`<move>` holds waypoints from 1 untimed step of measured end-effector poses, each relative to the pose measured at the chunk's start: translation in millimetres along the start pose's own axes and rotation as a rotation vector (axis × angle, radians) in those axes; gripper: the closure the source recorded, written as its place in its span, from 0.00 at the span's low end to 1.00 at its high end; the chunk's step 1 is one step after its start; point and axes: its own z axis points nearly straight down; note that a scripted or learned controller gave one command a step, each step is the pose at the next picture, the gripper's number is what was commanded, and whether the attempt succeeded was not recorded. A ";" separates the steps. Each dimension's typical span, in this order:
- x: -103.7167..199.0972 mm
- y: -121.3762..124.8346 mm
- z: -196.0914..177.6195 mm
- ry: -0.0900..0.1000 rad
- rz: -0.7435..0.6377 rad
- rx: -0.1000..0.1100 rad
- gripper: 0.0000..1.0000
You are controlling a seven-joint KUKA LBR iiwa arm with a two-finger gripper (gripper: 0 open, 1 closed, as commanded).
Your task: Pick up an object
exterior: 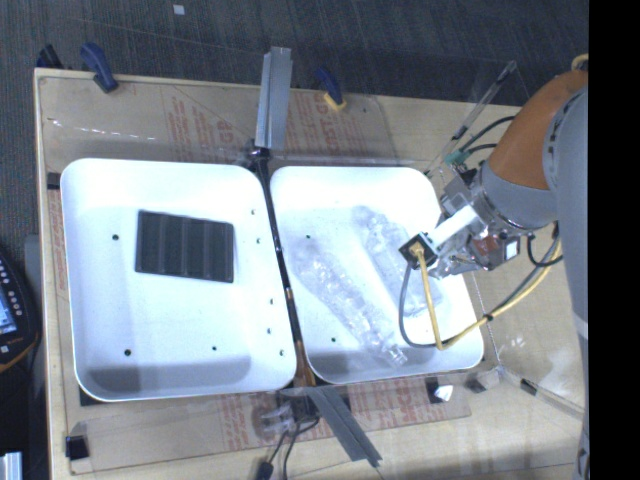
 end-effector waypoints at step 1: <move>42.4 -30.1 -110.9 0.002 0.043 -0.002 1.00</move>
